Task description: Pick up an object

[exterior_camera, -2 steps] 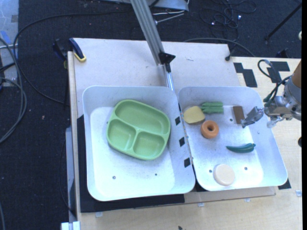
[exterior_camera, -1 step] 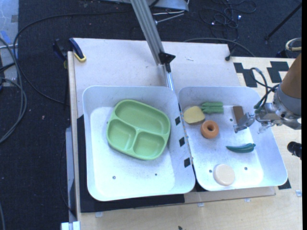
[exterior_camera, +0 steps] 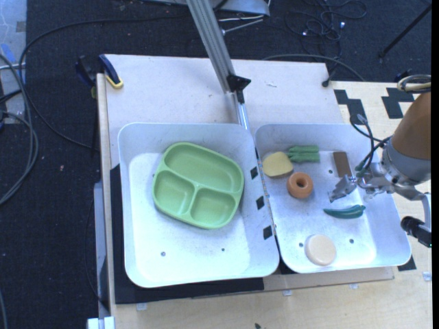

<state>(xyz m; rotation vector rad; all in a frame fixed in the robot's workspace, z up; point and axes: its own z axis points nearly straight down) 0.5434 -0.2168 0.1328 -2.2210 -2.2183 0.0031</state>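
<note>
The right bin point(exterior_camera: 384, 249) holds several small objects. A teal-green pepper point(exterior_camera: 345, 212) lies near its middle right. An orange ring-shaped piece point(exterior_camera: 300, 185) sits left of it, with a yellow wedge point(exterior_camera: 277, 164) and a green ridged vegetable point(exterior_camera: 303, 153) further back. A brown flat stick point(exterior_camera: 341, 163) lies at the back, and a cream round disc point(exterior_camera: 320, 249) rests near the front. My gripper point(exterior_camera: 343, 190) reaches in from the right and hangs just above and behind the pepper, between it and the stick. Nothing shows between its fingers.
The left bin point(exterior_camera: 137, 252) carries a light green divided plate point(exterior_camera: 198, 184). A grey metal pole point(exterior_camera: 212, 36) slants down from the top to the seam between the bins. Cables lie on the dark floor around the bench.
</note>
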